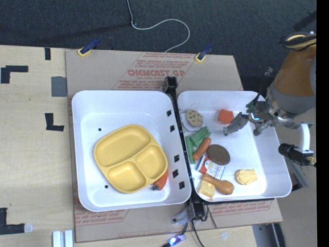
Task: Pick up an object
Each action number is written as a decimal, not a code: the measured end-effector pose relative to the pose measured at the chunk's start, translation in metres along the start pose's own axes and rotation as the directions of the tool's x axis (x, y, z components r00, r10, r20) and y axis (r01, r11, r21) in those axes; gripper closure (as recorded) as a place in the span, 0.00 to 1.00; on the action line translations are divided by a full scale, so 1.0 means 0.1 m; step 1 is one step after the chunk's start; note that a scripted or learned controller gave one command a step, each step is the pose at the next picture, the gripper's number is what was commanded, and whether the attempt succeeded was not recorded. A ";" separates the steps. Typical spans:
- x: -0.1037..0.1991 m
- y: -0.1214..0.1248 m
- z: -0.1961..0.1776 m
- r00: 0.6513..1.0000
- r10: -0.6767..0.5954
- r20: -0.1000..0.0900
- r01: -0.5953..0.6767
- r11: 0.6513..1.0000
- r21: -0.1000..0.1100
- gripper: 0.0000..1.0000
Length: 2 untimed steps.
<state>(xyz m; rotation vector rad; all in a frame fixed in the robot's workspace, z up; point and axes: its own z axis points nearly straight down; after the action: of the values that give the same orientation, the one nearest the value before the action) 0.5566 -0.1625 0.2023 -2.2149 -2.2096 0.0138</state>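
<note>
Bench bears 2 shallow white bins side by side on a cardboard sheet. The left bin contains a yellow plate with 3 compartments; an orange-red carrot-like piece lies against the plate's lower right edge, outside the compartments.

The right bin contains the loose objects. Near its upper left, a round speckled cookie. To the right of that, an orange-red block. Below the cookie, green pieces resembling bean pods, with an orange sausage-shaped piece lying slantwise across them. A dark brown oval disc sits near the bin's centre, touching the sausage-shaped piece's side. Below it, a small red-and-white packet, then a tan and orange roll-shaped item and a pale yellow wedge close to the front wall. A ridged yellow chip lies apart to the right.

The arm enters from the right, with the gripper over the upper right part of the right bin, just right of the orange-red block. Its 2 fingers stand spread well apart: 1 dark finger points toward the block, the other lies nearer the bin's right wall. Nothing is seen between them. Contact with the bin floor cannot be determined.
</note>
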 end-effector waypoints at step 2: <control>-0.05 0.10 0.51 1.000 -0.004 0.002 0.004 1.000 -0.007 0.00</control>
<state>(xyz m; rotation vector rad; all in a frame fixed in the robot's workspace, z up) 0.5655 -0.1672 0.1508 -2.2150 -2.2182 0.0087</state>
